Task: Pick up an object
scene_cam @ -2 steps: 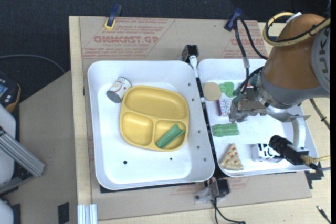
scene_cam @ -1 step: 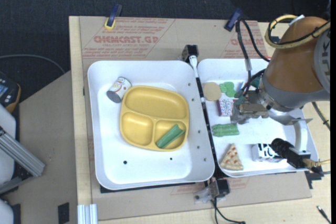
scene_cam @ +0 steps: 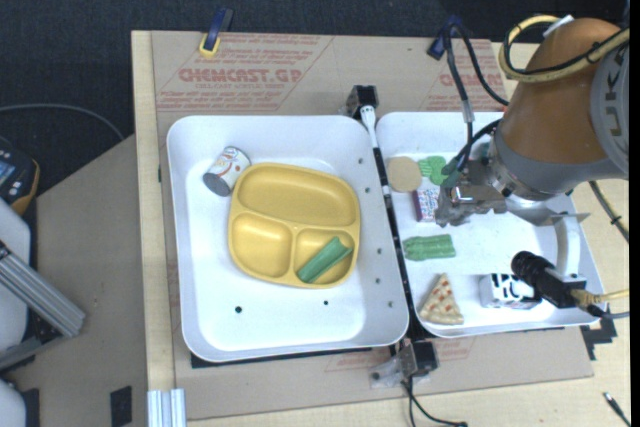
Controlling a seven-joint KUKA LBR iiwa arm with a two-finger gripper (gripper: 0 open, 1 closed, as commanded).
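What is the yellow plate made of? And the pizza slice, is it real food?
The yellow plate looks like smooth moulded plastic: one even colour, rounded dividers and a soft shine. The pizza slice is probably a toy, plastic or rubber, since its edges look neat and its colours flat, though it is too small to be sure.

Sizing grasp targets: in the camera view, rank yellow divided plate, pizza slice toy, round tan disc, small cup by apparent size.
1. yellow divided plate, clearly largest
2. pizza slice toy
3. small cup and round tan disc look too alike to rank
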